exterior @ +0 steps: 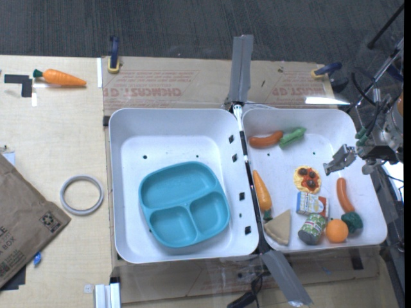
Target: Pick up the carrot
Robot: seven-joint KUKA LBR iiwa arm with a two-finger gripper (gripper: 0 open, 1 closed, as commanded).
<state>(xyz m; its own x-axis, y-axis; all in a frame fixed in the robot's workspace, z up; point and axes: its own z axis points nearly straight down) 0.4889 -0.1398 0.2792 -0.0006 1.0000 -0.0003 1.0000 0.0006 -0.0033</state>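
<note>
The gripper (343, 159) is seen above the right bin (369, 172), its fingers too blurred to be judged apart or together. The carrot (261, 191) lies against the bin's left wall, its lower end hidden by a sandwich wedge (279, 227).

Even, bright overhead light — soft shadows inside the white bins (122, 191) — focus slightly soft throughout.

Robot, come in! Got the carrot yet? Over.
Gripper over right bin, holding nothing. Carrot lying by bin's left wall, untouched. Sandwich wedge close below it. Over.
</note>
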